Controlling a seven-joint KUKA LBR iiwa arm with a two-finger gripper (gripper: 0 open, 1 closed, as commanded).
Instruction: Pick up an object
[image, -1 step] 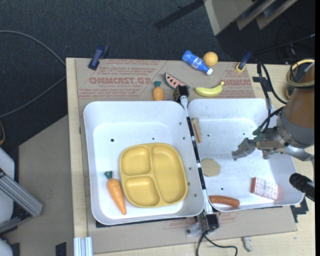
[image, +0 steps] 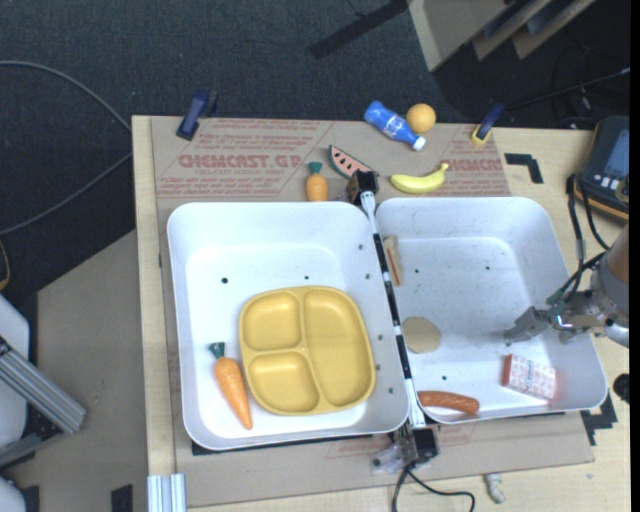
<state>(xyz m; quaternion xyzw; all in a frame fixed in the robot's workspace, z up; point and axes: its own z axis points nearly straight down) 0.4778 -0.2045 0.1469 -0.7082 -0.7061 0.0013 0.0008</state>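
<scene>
The small packet (image: 528, 376), white with a red pattern, lies flat in the right bin (image: 470, 215), close to its right wall and toward the near corner. I judge it light and thin, perhaps a bit crinkly, so it gives little to pinch from above; I would take it across its short sides and press down gently, since it could slide on the smooth white floor. My hand (image: 540, 322) hangs just above and beside it, apart from it, fingers spread and holding nothing. Further left in the same bin a sausage (image: 448, 402) lies along the near wall, and a tan round cookie (image: 422, 335) sits near the divider. The left bin (image: 200, 235) holds a yellow divided plate (image: 305, 350) with a carrot (image: 232, 388) beside it. Behind the bins, on the worktop (image: 250, 155), lie a banana (image: 418, 180), a blue bottle (image: 392, 124) and an orange (image: 422, 116).
</scene>
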